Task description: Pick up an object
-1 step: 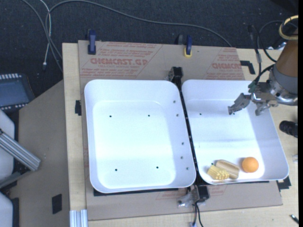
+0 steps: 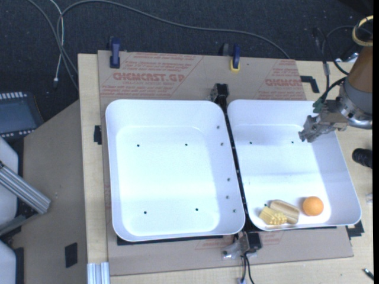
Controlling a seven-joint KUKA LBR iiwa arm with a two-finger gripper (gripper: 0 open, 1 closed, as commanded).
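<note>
We see the arm reaching in over the right bin, its gripper hanging above that bin's far right part, close to the right rim. The dark fingers point down and to the left toward the white floor. Nothing sits between them. They look drawn close together, but at this size we cannot tell for sure whether they are open or closed.

The things to pick lie along the near edge of the right bin, well apart from the gripper. We make out an orange ball toward the near right corner. Just to its left a tan roll lies on its side, and a yellow corn cob rests touching the roll on the near side.

The left bin stands beside the right one, their inner rims touching along the middle of the bench.
</note>
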